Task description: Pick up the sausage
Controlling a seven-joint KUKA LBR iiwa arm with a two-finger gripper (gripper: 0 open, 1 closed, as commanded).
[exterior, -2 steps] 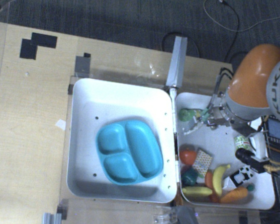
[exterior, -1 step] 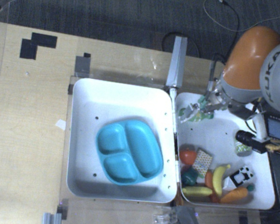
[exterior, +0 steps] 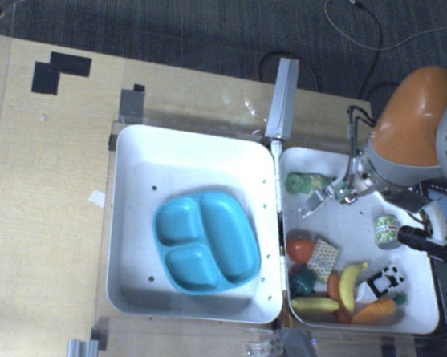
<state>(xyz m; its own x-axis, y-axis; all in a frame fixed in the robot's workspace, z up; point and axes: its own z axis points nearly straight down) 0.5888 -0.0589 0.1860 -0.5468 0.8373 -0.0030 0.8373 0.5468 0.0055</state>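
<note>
A small reddish-orange piece that may be the sausage [exterior: 333, 284] lies in the pile at the front of the right bin [exterior: 419, 262], between the banana [exterior: 348, 283] and a dark teal item [exterior: 303, 284]. It is partly covered by its neighbours. My gripper [exterior: 328, 196] hangs over the back left part of the right bin, next to a green item [exterior: 304, 182]. It is well apart from the pile, and nothing shows in its grasp.
The left bin [exterior: 135, 203] holds a blue three-compartment tray [exterior: 206, 240]. In the right bin also lie a tomato [exterior: 300, 248], a checkered piece [exterior: 325, 259], a carrot [exterior: 374, 311], a yellow item [exterior: 315, 304], a small can [exterior: 385, 229] and a black-and-white object [exterior: 390, 278].
</note>
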